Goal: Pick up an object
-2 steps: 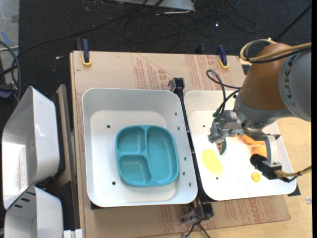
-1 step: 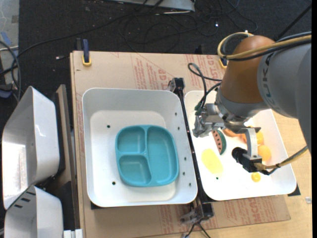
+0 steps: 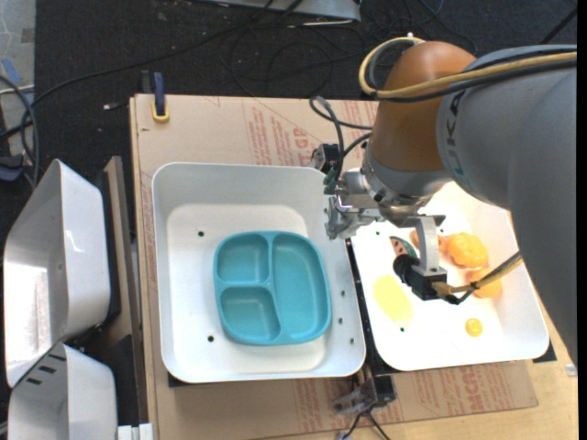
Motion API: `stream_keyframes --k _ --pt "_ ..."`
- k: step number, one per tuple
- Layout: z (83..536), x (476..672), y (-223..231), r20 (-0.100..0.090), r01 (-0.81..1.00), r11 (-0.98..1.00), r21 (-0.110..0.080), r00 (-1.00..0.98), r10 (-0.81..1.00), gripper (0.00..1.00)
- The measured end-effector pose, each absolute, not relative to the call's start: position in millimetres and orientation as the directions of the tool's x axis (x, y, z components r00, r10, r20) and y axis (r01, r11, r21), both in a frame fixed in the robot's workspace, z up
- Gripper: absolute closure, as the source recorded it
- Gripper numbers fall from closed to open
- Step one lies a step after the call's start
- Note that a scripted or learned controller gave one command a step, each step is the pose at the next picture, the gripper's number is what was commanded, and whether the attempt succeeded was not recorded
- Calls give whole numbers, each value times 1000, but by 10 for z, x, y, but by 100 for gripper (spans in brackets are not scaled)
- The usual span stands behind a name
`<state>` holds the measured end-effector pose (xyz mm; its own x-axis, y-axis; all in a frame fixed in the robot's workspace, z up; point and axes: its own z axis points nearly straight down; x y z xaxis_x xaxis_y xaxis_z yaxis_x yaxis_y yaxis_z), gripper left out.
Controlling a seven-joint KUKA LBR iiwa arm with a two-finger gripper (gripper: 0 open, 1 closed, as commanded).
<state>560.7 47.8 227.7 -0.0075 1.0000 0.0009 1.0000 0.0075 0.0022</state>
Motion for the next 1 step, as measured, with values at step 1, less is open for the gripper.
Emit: stream_keyframes --k 1 --pt "2347 5743 983 2 1000 8 2 -8 1000 100"
